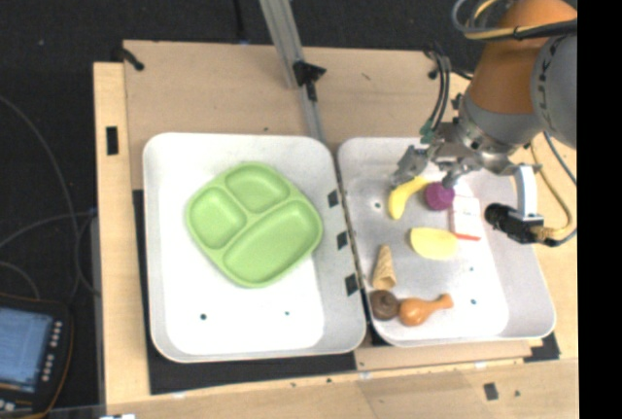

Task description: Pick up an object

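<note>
Banana, yellow and curved, lies in the right bin near that bin's far edge, just beneath the gripper, whose fingers hang over the banana's upper end; whether the fingers are apart or together cannot be told at this slant, and nothing is plainly clamped between them. Just beside the banana, toward the desk's right edge, sits a small purple ball, and next to that a white card with a red stripe lies flat on the bin floor. Nearer the desk's front edge a pale yellow lemon-shaped piece rests close to the middle of the right bin. Along that bin's left wall stands a tan cone, with a dark brown round piece at its front end and an orange pear-shaped piece touching or just beside the brown one, near the bin's front edge. The arm, grey with its orange band, comes in over the desk's far right corner, cables looping around it. The left bin holds a green divided plate with three compartments, lying flat near its middle. A metal post rises at a slant from the desk's far edge between the two bins.
</note>
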Controlling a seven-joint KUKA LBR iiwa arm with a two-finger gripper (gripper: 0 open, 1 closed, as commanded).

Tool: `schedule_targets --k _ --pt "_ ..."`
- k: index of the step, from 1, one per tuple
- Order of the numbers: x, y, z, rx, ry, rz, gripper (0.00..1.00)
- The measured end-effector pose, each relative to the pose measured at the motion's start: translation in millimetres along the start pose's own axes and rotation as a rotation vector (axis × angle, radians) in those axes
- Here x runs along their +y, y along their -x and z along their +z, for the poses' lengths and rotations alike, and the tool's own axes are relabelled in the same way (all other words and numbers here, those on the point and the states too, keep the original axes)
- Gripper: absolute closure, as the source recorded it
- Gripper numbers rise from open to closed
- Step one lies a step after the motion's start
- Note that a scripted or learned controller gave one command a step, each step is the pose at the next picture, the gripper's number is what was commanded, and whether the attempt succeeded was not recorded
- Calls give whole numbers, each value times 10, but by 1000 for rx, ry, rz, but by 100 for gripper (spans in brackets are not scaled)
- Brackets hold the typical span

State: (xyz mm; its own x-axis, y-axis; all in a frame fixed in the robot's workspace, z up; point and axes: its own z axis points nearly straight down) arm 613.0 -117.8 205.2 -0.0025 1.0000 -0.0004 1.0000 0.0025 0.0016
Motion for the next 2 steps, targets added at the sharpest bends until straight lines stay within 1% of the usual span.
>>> schedule_targets --k 1,2 --pt "0 0 -1 0 0 0 0" --pt "-22 25 631 -1 -6 3 0"
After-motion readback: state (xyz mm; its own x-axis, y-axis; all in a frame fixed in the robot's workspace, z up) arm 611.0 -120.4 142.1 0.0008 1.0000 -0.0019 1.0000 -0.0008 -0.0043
